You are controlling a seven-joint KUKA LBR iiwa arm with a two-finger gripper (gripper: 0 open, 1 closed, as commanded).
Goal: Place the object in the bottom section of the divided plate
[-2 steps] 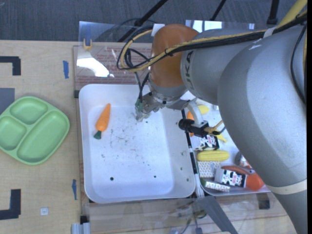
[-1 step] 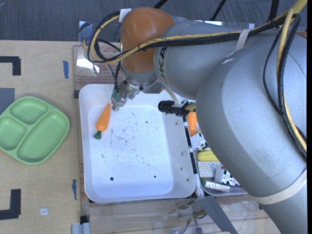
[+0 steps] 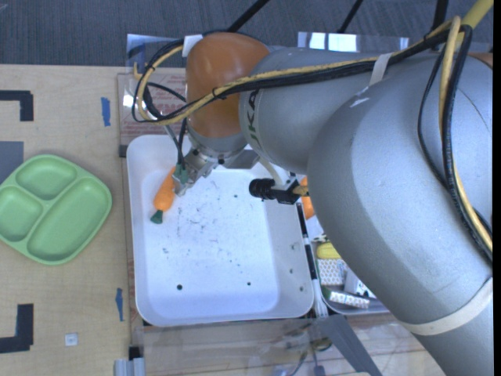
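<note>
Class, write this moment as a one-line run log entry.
hand: at carrot's upper end | carrot: in left bin | green plate: on bench, left of bin

even, bright overhead light falls on the bench (image 3: 55, 108), with a glaring reflection off the metal strip (image 3: 325, 42) behind the arm (image 3: 376, 163). the white bin (image 3: 227, 288) below the gripper (image 3: 185, 175) is near washed out. soft shadow pools under the arm. the close, large arm looks slightly soft; the frame is mildly grainy.
</note>
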